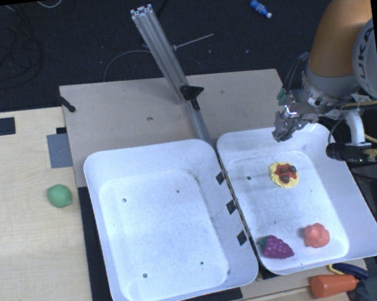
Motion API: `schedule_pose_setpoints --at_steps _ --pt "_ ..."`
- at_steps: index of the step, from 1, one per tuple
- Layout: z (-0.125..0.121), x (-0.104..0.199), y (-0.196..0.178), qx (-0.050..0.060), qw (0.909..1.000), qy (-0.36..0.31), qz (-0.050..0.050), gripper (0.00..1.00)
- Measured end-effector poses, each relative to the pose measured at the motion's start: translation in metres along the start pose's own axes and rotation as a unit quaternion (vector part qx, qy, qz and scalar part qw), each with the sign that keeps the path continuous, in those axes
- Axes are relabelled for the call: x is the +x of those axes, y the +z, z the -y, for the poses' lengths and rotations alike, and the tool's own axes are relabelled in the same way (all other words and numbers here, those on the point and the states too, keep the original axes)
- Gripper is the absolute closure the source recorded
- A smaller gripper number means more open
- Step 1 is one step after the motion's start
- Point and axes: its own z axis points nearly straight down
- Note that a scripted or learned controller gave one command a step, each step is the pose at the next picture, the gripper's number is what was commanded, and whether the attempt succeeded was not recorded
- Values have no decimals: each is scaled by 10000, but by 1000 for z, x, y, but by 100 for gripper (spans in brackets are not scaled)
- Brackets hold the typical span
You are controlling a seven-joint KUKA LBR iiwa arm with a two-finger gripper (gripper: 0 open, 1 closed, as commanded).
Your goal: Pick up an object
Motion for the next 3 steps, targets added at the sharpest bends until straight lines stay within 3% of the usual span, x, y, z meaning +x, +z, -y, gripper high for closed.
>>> schedule_pose_setpoints --at_steps 3 --pt "79 142 1 24 10000 -15 -8 100"
